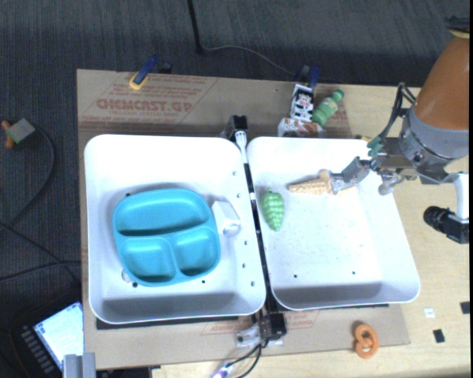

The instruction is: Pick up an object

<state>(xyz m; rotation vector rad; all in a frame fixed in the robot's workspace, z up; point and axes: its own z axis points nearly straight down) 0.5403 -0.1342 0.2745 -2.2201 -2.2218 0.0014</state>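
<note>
Gripper (348, 173) in the right bin (394, 274), near its back edge, fingers pinching the wide end of the cone (311, 185), apparently to lift it.

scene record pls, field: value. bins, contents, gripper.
left bin: holds blue divided tray
right bin: holds green ridged object near left wall, tan cone-like object near back
gripper: over right bin, tip at the tan object's right end; a grasp cannot be confirmed
bench: orange pretzel-like item in front of right bin
</note>
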